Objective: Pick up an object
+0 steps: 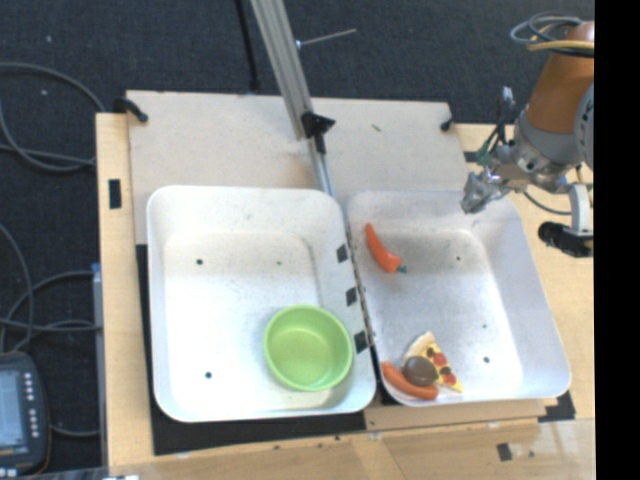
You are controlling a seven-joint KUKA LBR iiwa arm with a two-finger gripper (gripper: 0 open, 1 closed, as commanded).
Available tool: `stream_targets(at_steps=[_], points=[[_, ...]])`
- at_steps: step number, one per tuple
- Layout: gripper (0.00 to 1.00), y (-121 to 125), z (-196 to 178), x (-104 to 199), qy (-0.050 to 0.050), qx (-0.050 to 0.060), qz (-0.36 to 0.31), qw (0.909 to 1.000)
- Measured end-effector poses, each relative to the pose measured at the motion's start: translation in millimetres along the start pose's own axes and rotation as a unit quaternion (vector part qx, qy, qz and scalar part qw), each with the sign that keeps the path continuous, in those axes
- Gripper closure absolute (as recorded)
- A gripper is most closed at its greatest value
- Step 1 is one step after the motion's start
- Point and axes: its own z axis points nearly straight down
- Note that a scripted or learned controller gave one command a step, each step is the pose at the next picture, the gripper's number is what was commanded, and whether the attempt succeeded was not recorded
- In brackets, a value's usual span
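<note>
Where the table (230, 143) fills the middle of the camera view, its 2 shallow white bins sit side by side, touching along their inner rims. The left bin (200, 228) holds a green bowl (308, 346) at about 5 o'clock on its floor, upright, close to the inner rim. The right bin (500, 298) holds the smaller things: a slice of toy pizza (437, 356) at 7 o'clock, with a toy hot dog (408, 379) lying against its lower edge by the bin's near rim, and an orange carrot (381, 248) at 10 o'clock, tilted, apart from the rest. From 3 o'clock the grey arm (550, 118) with its orange band reaches in, and the tool (478, 196) hangs over the right bin's 1 o'clock corner, well apart from carrot and pizza. Nothing shows between its tips; whether they are spread or pressed together I cannot tell.
</note>
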Motion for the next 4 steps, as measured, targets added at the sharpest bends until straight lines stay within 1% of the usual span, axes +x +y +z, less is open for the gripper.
stream_targets(at_steps=[1,2,3,4], points=[[1.00,-5.1,-62.5,-4.5,0.000,-0.001,0.002,1.0000],[1.00,-3.5,-111.2,-5.8,0.000,0.000,0.001,1.0000],[1.00,-13.7,-102.9,44.4,0.001,0.004,-0.001,1.0000],[1.00,-39.5,-89.4,95.3,0.001,0.005,0.000,1.0000]])
